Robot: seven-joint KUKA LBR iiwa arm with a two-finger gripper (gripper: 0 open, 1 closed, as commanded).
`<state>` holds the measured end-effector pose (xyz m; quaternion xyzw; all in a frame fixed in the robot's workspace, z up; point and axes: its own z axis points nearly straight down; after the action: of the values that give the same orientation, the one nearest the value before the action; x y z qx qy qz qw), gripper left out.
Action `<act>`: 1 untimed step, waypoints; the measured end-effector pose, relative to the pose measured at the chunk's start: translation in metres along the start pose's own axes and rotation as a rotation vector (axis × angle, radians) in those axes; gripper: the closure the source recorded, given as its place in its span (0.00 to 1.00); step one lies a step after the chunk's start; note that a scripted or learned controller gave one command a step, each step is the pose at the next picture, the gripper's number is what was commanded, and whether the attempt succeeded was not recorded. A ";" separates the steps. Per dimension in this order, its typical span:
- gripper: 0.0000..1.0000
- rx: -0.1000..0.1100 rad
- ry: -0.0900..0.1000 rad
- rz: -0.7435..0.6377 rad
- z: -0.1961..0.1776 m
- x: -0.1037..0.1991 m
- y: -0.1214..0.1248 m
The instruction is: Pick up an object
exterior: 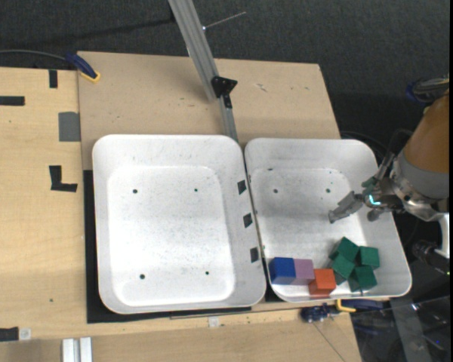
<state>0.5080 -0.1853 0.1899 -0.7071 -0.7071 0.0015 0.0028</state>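
I log: two-finger grey gripper (356,206), fingers spread and bare, above right shallow white bin (302,153); green blocks (355,261) near below it

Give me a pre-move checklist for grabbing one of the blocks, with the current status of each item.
1. Blocks in the right bin: ok, all sit at its near edge.
2. Gripper over the right bin: ok.
3. Gripper above a block: not ok, it is farther back than the green blocks.
4. Nothing held: ok.
5. Easy single target: cannot tell; blue block, purple block and orange block sit close together.
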 end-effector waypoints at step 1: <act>0.00 -0.004 -0.001 -0.001 -0.002 0.000 0.001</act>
<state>0.5091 -0.1852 0.1922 -0.7066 -0.7077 0.0003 0.0009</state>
